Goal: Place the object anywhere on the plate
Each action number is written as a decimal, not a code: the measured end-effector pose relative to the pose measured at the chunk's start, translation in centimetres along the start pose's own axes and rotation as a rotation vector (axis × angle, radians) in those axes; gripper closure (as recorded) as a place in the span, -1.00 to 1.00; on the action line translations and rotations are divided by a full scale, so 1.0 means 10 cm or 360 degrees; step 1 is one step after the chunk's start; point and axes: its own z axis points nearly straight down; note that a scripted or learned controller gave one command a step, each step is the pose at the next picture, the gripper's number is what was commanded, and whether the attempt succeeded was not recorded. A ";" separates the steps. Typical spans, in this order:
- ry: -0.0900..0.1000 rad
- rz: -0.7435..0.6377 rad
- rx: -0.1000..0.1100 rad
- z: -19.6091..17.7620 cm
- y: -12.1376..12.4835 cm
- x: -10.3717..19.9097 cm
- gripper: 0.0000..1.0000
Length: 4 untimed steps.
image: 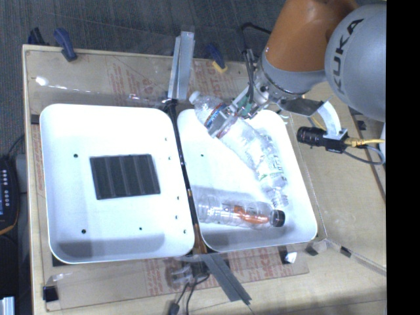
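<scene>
Nearest, a clear plastic bottle with a black cap (239, 214) lies on its side along the front wall of the right-hand white bin (298, 209). Behind it a crumpled clear plastic bottle (252, 146) slants toward the back corner. The dark ribbed rectangular plate (125, 176) lies flat in the left-hand white bin (59, 136). The gripper (244, 107) sits at the crumpled bottle's upper part; whether its fingers clasp it, I cannot tell.

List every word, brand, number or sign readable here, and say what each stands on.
"KUKA": dark letters running up the arm's grey housing, partly cut off at the edge.
Label on the upper clear bottle: print too blurred to read.
Label on the lower clear bottle: orange and white marks, too small to read.
Faint reddish printing on the bench board: illegible.
</scene>
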 end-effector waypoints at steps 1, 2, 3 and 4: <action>0.0007 -0.0294 0.0006 0.53 -0.03 0.59 1.00; 0.0006 -0.0293 0.0005 0.53 -0.04 0.58 -1.00; 0.0005 -0.0424 0.0003 1.02 -0.05 0.76 -1.00; 0.0007 -0.0232 0.0006 1.09 -0.08 1.71 -1.00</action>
